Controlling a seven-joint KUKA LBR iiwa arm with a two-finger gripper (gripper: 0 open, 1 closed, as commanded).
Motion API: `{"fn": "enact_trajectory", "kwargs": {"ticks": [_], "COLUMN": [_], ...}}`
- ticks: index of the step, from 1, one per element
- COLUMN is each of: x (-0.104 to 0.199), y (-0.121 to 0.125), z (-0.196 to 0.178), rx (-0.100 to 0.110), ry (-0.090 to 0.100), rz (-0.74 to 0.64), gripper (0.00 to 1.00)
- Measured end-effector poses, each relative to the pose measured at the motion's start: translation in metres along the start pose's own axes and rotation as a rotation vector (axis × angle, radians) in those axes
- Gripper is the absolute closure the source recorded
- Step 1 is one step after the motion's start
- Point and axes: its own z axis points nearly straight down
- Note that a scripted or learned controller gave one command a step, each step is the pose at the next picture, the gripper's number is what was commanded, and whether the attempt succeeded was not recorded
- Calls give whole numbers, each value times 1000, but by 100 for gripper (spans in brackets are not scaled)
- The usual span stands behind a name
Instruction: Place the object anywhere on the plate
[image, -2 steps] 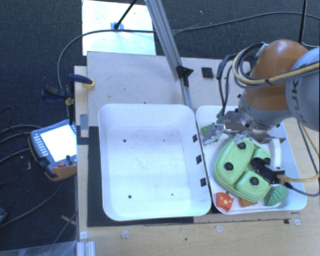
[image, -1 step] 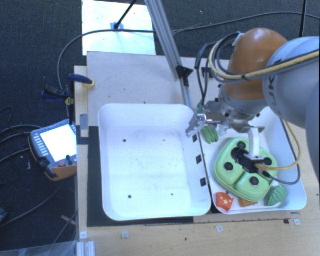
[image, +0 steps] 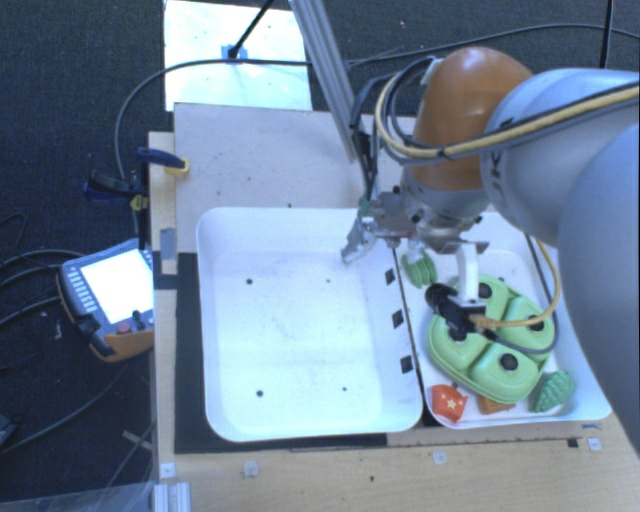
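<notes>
At the near edge of the right bin (image: 515, 262) lie three small things in a row: a red piece (image: 450, 402) with a yellow mark at the left, an orange piece (image: 490, 405) just beside it, and a knobbly green piece (image: 548, 390) toward the right corner. All three sit against the near rim of the green plate (image: 470, 360), which is divided into sections and takes up most of this bin. Just beyond the plate's far left corner a ribbed green piece (image: 418, 268) lies on the bin floor, close to the wall between the two bins. Which of these pieces is the one to be placed cannot be told; each is in the right bin and off the plate. The left bin (image: 215, 400) shows a few dark specks on its white floor. The gripper (image: 352, 252) hangs over the far right corner of the left bin; whether it is open or closed cannot be told, and nothing can be seen in its grasp. Above it the arm (image: 570, 150) comes in from the right, its orange band over the far end of the right bin. Farther left, off the bench, a handheld control screen (image: 110, 295) lies on the dark floor.
</notes>
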Motion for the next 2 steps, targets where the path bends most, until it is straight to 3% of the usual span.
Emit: {"fn": "enact_trajectory", "kwargs": {"ticks": [1,2], "x": [58,92], "y": [19,44], "z": [12,12], "rx": [0,-2], "ry": [1,1], "rz": [-1,0], "gripper": [100,100]}}
